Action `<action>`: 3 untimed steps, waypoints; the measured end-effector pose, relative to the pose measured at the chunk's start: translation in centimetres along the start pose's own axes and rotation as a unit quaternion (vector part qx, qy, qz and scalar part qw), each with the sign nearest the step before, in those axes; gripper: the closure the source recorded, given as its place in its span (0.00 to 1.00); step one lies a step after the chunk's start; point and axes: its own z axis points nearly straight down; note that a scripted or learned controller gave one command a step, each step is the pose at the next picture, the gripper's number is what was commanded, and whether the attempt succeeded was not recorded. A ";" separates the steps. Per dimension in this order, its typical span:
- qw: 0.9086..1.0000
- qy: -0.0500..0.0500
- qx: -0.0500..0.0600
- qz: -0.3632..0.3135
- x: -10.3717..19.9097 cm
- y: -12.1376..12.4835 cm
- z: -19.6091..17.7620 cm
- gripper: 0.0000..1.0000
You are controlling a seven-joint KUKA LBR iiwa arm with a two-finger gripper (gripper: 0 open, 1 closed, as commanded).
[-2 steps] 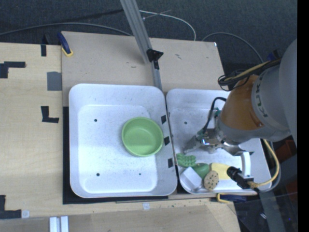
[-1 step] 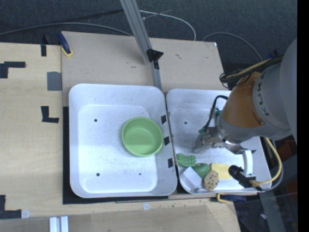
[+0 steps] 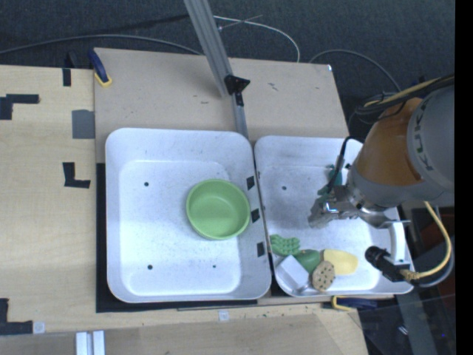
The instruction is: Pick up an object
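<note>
So the jaws hang low over bare floor of the right bin; can't tell whether they're wide or narrow, and nothing shows between them. Looks like the approach step, no grasp made. Candidate objects cluster in that bin's near corner: green piece, yellow piece, white block, speckled cookie-like disc. Next move calls for shifting toward that cluster and descending. Tight there: bin walls crowd two sides. More room around the green bowl, central in the left bin.
</note>
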 end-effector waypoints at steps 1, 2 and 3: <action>1.000 0.000 0.000 -0.001 0.5 -0.3 -4.3 1.00; 1.000 0.000 -0.001 0.000 0.0 -0.6 -8.8 1.00; 1.000 0.001 0.001 -0.003 4.9 1.7 -9.7 1.00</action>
